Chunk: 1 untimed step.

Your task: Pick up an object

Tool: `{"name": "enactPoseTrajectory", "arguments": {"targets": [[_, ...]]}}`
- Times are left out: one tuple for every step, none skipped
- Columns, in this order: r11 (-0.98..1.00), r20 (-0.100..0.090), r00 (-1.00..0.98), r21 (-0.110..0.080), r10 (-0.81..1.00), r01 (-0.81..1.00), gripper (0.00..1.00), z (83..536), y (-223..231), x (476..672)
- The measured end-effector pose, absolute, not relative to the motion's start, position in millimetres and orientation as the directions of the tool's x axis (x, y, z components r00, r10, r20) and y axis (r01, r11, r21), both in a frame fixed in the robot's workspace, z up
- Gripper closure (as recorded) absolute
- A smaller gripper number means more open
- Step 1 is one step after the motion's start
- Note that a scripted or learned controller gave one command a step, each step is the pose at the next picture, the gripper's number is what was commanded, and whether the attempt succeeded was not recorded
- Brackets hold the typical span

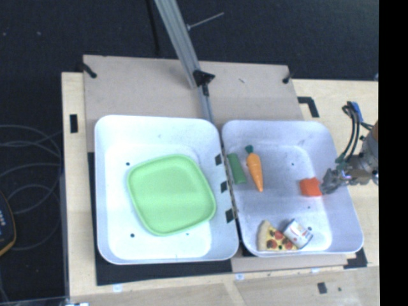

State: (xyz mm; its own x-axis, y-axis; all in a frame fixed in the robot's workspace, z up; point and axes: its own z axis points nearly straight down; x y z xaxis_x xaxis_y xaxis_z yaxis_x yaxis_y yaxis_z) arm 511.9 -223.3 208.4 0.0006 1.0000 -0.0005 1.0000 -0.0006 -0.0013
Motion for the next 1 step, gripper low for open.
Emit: {"name": "enactPoseTrajectory", "arguments": {"targets": [[0.005,0.001,-0.005,0.002,1.000,1.000,1.00,220.2,-169.3,530.0]]}}
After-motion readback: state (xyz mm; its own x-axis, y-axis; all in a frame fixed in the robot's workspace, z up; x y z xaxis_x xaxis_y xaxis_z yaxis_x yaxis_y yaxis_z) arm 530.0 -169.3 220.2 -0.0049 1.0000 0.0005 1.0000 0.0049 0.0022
